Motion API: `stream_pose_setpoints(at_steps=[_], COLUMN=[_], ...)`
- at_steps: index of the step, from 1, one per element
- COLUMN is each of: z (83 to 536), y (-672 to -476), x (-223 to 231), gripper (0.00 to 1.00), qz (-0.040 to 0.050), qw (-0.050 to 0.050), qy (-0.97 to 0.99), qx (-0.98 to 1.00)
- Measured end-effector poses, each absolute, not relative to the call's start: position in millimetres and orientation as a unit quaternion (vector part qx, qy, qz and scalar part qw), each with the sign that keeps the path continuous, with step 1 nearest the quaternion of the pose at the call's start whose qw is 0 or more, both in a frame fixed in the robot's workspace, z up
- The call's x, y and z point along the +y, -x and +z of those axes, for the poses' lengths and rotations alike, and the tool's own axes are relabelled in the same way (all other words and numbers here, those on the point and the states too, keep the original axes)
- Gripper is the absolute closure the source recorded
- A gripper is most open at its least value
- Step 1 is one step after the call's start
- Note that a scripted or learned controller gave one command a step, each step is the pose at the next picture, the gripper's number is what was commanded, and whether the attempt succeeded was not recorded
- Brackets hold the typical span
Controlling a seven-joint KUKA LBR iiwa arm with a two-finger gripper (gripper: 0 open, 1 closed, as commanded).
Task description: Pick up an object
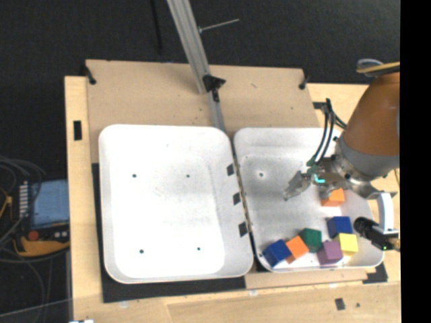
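Camera view has the gripper [296,184] hanging spread and empty over bare floor of the right bin [269,157], so it ought to swing toward the nearby orange block [333,196] and drop squarely astride it.

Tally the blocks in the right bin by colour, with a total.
Blue blocks: 2
Orange blocks: 2
Green block: 1
Purple block: 1
Yellow block: 1
Total: 7, all in the right bin, mostly along its near edge.
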State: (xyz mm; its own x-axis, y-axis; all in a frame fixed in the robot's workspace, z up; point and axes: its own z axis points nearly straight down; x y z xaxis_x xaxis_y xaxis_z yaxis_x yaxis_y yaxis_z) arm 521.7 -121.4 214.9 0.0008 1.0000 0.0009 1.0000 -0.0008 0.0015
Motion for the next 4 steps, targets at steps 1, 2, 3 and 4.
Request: stream_pose_setpoints(at_steps=[1,2,3,4], z=[155,105,116,159], y=[-521.7,-521.4,-523.5,-526.4], x=[-116,-117,-116,-117], gripper=[0.00,0.00,1.00,1.00], qz=[-0.0018,-0.0008,0.0025,0.0018], qw=[-0.002,0.000,0.002,0.002], qy=[-0.708,-0.708,-0.710,-0.706], qx=[0.706,0.706,0.704,0.708])
